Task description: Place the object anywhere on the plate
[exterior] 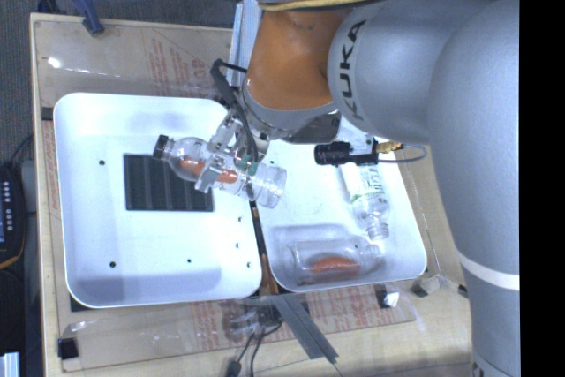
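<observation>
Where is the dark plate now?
The plate lies in the left bin, just left of the gripper and under the clear bottle.

The end effector [231, 156] grips a clear bottle [190, 160] above the black plate [163, 184].

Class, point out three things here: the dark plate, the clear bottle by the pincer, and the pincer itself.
dark plate [159, 190]: camera view, bare left part.
clear bottle [190, 156]: camera view, body near its dark cap.
pincer [231, 156]: camera view, between fingertips.

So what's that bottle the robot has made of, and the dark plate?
The bottle looks like clear plastic: you can see through it, it glints, and something orange shows inside. It sits between the fingers of the gripper. The plate looks dark, matte and ribbed, maybe rubber or plastic; I can't be sure.
</observation>
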`<action>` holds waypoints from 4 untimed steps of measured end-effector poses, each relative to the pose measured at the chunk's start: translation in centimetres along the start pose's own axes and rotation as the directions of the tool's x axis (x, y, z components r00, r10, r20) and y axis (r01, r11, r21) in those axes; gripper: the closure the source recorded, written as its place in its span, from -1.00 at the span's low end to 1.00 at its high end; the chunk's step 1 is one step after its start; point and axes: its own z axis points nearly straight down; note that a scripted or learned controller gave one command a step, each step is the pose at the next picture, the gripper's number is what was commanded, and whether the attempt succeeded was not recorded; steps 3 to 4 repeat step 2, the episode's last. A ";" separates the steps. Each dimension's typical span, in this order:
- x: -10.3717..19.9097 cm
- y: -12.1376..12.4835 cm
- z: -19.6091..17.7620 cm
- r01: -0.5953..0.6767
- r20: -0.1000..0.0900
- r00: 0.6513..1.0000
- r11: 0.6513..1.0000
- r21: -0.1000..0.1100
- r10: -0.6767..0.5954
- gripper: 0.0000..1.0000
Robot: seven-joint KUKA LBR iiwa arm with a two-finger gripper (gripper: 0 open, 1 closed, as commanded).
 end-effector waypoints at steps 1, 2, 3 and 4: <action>0.0 -0.1 0.0 -0.001 0.001 1.000 1.000 0.000 0.001 -1.00; 1.4 7.4 5.2 0.124 0.000 0.992 0.992 0.000 -0.124 -1.00; 1.4 7.4 5.2 0.124 0.000 0.992 0.992 0.000 -0.124 -1.00; 1.4 7.4 5.2 0.124 0.000 0.992 0.992 0.000 -0.124 -1.00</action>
